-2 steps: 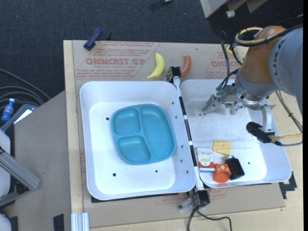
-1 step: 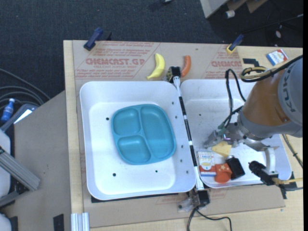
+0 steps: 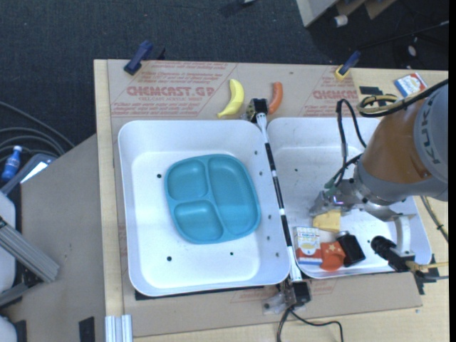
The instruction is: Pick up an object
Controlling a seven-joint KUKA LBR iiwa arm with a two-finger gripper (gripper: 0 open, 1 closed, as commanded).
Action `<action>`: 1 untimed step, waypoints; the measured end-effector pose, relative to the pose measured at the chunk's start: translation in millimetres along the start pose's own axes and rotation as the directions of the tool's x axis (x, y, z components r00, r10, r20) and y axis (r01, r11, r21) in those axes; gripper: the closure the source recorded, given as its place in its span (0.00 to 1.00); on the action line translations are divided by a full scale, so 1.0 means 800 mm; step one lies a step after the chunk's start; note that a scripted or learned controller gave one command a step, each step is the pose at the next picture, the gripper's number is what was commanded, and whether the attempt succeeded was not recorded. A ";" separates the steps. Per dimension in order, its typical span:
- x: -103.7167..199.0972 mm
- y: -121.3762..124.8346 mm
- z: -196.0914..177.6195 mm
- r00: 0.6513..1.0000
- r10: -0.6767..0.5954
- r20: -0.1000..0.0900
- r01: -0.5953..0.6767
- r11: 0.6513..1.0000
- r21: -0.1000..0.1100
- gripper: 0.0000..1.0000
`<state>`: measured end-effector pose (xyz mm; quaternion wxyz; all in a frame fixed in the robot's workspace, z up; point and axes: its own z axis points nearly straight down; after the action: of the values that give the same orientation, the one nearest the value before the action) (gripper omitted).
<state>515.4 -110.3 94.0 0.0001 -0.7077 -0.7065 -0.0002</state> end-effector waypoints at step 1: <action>0.070 0.059 -0.180 1.000 -0.002 0.000 0.002 1.000 -0.001 1.00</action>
<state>562.3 -54.8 238.1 -0.0002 -0.7069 -0.7073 -0.0006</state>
